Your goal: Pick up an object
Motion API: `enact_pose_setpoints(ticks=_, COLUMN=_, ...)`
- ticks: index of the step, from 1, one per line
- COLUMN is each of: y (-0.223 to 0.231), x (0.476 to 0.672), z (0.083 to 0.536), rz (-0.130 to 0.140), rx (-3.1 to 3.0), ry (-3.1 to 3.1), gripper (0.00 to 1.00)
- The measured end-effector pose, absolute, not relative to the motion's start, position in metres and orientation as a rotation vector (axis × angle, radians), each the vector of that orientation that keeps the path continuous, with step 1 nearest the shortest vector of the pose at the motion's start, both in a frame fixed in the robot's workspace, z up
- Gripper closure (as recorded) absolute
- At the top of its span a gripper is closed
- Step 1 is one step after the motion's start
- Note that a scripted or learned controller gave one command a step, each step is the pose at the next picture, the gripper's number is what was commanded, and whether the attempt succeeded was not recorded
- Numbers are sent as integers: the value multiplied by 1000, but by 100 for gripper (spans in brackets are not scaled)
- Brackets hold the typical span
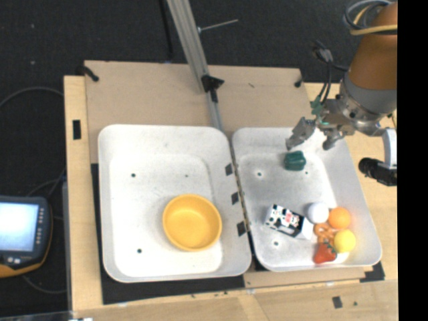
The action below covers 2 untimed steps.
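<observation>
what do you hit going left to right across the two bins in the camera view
yellow bowl in the left bin → black and white box in the right bin → dark green object → white ball → orange ball

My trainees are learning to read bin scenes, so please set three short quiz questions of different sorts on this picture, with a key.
1. True or false: the yellow bowl lies in the left bin.
2. Which thing lies closest to the pincer? A) the green block B) the white ball C) the black and white box
3. Fill in: the orange ball, the yellow ball and the red piece cluster in the near right corner of the ____ bin.

Key
1. True.
2. A: the block lies just below the open pincer, which holds nothing.
3. Right.
</observation>
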<state>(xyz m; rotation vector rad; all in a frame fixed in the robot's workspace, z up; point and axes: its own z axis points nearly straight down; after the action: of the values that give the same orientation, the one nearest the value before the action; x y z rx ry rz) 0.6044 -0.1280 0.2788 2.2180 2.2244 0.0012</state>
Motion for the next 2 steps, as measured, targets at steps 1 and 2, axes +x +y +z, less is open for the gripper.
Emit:
enact_pose_setpoints(ticks=1, y=-128, x=604, z=279, rz=2, rx=2218, ry=2224, gripper=0)
enact_pose_setpoints(ticks=2, y=-138, x=604, z=219, rz=-7, rx=2224, ry=2221, gripper=0)
